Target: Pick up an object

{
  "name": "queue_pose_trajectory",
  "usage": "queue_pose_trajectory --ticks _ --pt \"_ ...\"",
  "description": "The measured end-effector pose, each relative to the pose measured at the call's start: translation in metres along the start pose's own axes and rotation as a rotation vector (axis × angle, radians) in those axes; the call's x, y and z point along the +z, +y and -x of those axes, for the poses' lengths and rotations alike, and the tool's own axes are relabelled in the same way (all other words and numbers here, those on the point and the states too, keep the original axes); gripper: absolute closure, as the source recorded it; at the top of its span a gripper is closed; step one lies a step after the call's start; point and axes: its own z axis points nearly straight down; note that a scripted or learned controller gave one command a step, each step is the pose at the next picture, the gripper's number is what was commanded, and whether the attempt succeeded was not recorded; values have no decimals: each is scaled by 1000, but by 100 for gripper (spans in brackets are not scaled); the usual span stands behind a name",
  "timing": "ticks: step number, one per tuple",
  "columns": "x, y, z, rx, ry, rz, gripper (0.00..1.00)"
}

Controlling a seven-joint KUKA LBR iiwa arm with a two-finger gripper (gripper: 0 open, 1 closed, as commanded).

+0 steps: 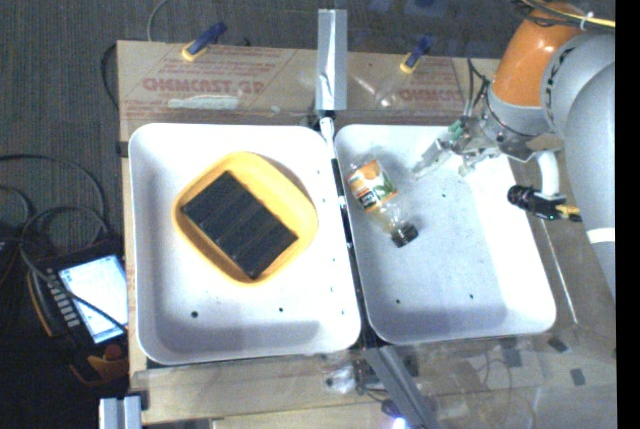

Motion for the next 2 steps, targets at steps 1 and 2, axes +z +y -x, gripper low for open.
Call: queue_pose_trajectory --ticks 1,2 --pt "1 11 -66 8 -8 12 0" --pt "-1 -13 -89 -45 -28 18 0"
